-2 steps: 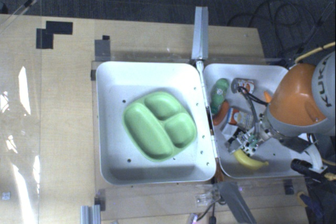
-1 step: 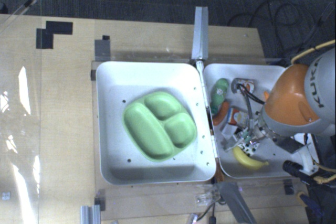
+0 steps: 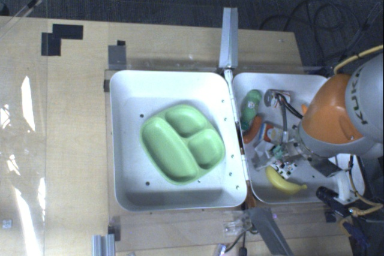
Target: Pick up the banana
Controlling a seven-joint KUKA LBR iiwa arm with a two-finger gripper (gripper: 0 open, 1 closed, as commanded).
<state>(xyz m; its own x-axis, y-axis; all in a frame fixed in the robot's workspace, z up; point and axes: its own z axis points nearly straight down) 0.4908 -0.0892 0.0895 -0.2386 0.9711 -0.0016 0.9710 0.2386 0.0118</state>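
The hand (image 3: 281, 156), its grip impossible to tell, hovers just above the banana (image 3: 284, 182), which lies lengthwise left-to-right in the right bin (image 3: 312, 196).

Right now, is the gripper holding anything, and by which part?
Cannot be told: the gripper hangs just above the banana, which lies in the right bin.

Banana (image 3: 285, 181) in right bin (image 3: 312, 196); tray (image 3: 182, 143) in left bin (image 3: 129, 129).
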